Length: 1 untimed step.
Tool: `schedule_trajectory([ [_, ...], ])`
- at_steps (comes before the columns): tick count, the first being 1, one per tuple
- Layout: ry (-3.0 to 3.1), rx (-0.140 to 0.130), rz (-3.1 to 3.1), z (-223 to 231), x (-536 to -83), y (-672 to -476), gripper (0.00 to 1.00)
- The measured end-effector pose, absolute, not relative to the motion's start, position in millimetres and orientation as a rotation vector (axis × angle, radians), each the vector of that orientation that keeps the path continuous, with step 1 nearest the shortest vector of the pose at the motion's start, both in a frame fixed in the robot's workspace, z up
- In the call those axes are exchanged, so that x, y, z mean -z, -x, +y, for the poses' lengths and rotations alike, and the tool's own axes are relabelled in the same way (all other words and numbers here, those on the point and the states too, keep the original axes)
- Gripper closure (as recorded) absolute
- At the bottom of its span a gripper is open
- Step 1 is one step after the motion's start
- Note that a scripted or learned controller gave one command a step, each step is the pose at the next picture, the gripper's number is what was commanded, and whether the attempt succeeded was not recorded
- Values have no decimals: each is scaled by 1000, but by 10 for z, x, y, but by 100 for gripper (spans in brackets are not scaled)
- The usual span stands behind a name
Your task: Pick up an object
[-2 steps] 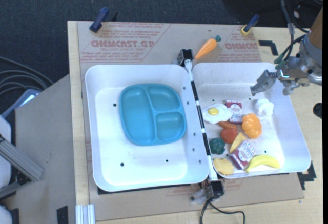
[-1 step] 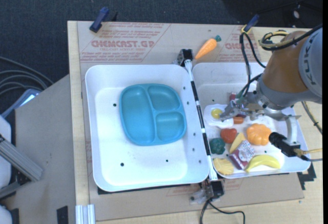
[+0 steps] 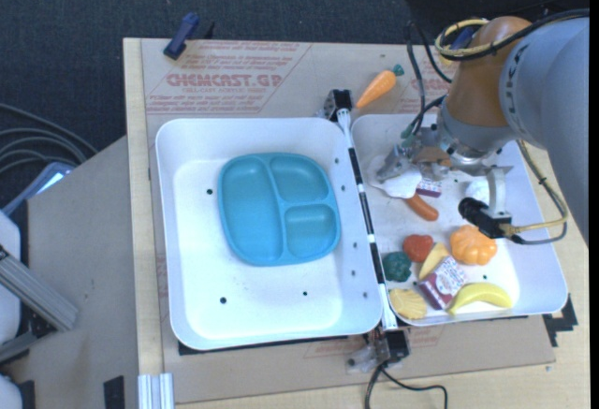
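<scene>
1. Right now the end effector hangs low in the back part of the right bin, pointing toward the divider between the two bins.
2. How wide it stands open I cannot tell, nor whether it has hold of anything.
3. Just below it lie a white object and a small carrot, its long axis running diagonally.
4. Other toy foods, among them a banana, sit nearer the front.

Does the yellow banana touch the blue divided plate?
Apart. The camera view shows the banana in the right bin and the blue plate in the left bin.
</scene>
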State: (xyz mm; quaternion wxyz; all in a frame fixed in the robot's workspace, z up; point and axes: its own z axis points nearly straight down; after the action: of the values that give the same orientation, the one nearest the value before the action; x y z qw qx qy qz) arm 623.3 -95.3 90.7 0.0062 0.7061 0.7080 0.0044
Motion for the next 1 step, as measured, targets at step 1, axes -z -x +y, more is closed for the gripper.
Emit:
schedule_trajectory([
  [1,-2213,-8,2216,-921,-899,-6697,0],
])
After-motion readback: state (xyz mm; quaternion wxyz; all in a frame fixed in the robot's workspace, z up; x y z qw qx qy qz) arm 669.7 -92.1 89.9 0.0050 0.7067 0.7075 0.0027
